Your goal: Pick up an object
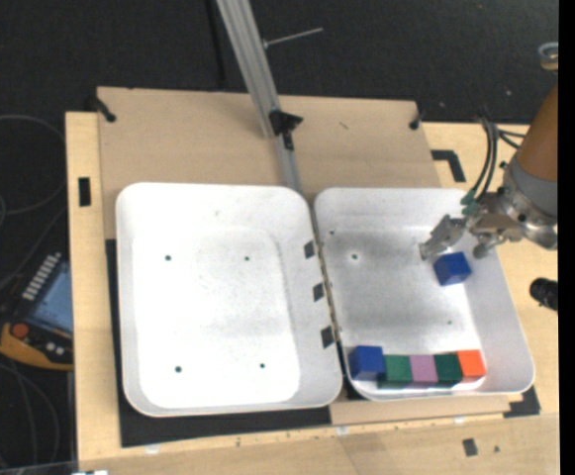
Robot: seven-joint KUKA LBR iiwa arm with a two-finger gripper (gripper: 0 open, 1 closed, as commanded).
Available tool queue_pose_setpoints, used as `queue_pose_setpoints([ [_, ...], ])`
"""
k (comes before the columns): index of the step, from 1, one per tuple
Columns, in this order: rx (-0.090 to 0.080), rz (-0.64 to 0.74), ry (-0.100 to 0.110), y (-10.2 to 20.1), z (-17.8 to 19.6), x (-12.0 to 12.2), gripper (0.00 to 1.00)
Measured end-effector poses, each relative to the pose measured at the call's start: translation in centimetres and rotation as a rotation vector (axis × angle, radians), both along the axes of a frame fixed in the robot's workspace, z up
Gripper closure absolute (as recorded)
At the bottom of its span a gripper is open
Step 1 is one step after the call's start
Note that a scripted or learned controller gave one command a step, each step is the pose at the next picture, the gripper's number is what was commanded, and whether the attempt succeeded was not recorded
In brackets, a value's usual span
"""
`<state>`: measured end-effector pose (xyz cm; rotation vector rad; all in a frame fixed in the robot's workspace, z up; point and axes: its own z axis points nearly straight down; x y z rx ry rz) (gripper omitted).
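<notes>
A blue cube (452, 269) lies in the right part of the right bin (386, 226). My gripper (457, 244) hangs just above it, reaching in from the right. Its two fingers are spread apart, one finger (437, 239) pointing left of the cube and the other near its right side. The cube sits just below the fingertips and not between them. Along the right bin's front wall stands a row of cubes: blue (367, 360), green (397, 368), purple (423, 368), dark green (448, 366) and orange (472, 363).
The left bin (218, 295) sits beside the right one, with a divider edge (322, 285) between them. A slanted metal rail (257, 67) rises from the bench's back. Cables and a hand controller (30, 315) lie off the bench to the left.
</notes>
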<state>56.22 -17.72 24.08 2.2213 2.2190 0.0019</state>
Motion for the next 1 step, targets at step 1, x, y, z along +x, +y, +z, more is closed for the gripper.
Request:
queue_pose_setpoints([
  [1,-0.008,0.003,-0.015,-3.74,-11.14,1.63,0.00],
])
